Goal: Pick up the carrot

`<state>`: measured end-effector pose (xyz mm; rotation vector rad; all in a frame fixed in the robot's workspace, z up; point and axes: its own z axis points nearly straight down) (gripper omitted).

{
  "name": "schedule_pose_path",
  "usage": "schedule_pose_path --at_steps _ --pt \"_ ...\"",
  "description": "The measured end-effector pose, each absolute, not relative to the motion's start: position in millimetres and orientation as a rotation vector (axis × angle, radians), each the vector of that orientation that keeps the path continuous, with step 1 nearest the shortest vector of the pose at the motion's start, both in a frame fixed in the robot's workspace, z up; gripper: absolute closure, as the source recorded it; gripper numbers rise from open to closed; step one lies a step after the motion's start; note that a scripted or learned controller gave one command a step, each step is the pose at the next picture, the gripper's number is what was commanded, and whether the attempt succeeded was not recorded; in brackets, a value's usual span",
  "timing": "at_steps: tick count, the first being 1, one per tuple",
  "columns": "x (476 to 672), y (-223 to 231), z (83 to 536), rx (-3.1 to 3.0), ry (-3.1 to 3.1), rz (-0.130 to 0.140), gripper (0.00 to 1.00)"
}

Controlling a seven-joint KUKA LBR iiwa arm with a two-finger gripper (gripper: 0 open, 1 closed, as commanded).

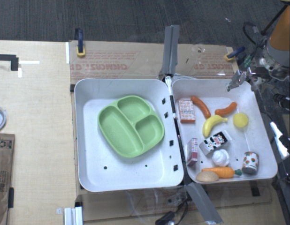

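The carrot (220,172), orange with a small green stalk end, lies flat near the front edge of the right bin (267,139). It points left-right, with a tan bread-like piece (207,176) touching its left end. My gripper (239,80) hangs over the bin's far right corner, well away from the carrot. Nothing shows in it.
Also in the right bin are two orange sausages (201,106) (225,109), a banana (214,124), a lemon (240,120), a small can (249,163), a white garlic-like item (220,157) and small cartons (186,110) (192,152). The left bin (88,163) holds a green divided plate (131,125).
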<state>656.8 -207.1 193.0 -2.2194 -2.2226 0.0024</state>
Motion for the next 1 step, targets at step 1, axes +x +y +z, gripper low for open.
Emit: schedule_pose_path --at_steps 1 --pt "617.9 -168.8 102.0 -2.139 -2.310 -0.005 0.00"
